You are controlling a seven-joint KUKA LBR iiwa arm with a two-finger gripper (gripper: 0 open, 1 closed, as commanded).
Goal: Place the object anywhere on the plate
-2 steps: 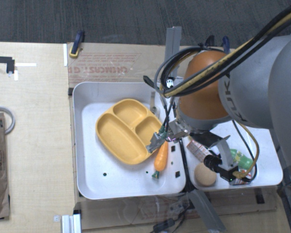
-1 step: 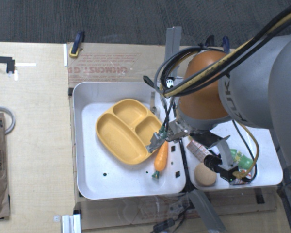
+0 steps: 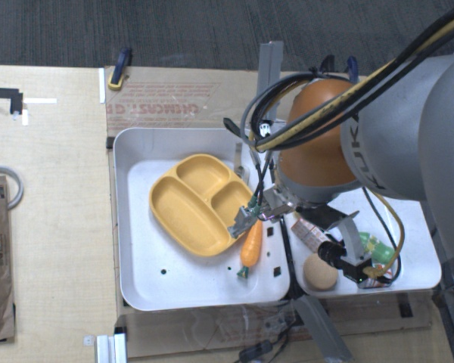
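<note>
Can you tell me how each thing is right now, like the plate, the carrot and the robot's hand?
plate: yellow, three sections, lying flat in the left bin, nothing on it.
carrot: lying in the left bin beside the plate's right edge, not on it.
gripper: low over the plate's right edge, just above the carrot.
egg: sitting in the right bin.
left bin: holds the plate and carrot.

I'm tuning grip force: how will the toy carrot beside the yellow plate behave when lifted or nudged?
The carrot looks smooth and tapered, so it may slip toward its narrow green end. Its round body would probably roll if pushed sideways on the left bin floor. It looks like a stiff, light toy, lying at the plate rim below the claw.
</note>
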